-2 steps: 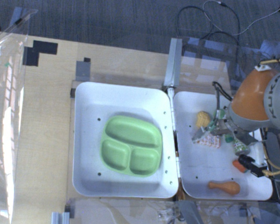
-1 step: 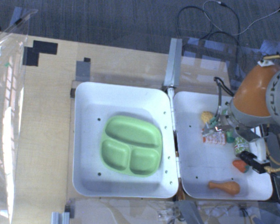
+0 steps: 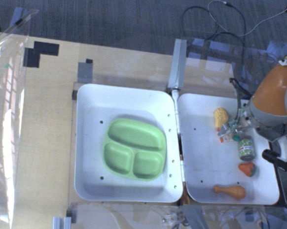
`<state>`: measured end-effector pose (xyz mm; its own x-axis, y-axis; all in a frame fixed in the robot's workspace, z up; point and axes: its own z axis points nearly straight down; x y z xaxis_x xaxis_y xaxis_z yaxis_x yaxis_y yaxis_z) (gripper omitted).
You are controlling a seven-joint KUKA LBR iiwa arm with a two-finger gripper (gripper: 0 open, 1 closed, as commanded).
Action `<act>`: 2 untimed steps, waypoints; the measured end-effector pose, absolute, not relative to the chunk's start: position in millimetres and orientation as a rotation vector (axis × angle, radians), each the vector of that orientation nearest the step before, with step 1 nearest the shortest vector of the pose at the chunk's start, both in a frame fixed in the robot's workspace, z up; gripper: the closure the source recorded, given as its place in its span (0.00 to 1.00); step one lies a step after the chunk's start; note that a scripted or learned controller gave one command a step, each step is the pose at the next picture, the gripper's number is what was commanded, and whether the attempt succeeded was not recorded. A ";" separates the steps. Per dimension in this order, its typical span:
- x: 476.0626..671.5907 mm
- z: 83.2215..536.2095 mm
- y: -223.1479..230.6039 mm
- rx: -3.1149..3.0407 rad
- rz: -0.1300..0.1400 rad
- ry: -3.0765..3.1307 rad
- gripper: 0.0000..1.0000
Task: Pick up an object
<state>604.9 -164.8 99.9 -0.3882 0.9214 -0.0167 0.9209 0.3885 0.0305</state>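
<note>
Gripper (image 3: 234, 127) hangs low over the upper middle of the right bin (image 3: 199, 155), at the end of the grey arm (image 3: 278, 95) that comes in from the right. Its tip is small and mixed with coloured bits, so I cannot tell how it is set, and I see nothing clearly held in it.

The nearest things are three. A yellow lumpy toy (image 3: 221, 116) lies just beside the tip, to its left and a little further up. A small can (image 3: 246, 149) with a green label lies just below and right of the tip, with its long axis running almost up and down in the picture. Some small orange and red pieces (image 3: 223, 137) lie just under the tip; I cannot say what they are.

Further toward the near edge there is a red strawberry toy (image 3: 247, 168), and a brown drumstick (image 3: 230, 191) whose long axis runs left to right near the bin's front wall.

In my judgement the can or the yellow toy is the easiest choice, because both need only a short move. They are crowded, so closing on one could push the other. The left bin (image 3: 87, 132) has a green divided plate (image 3: 133, 148), well apart from the arm.
</note>
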 end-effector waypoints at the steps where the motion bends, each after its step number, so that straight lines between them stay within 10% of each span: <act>1: 663.9 201.8 -126.2 1.823 0.008 2.546 1.00; 2: 663.6 201.3 -126.2 1.823 0.007 2.547 0.00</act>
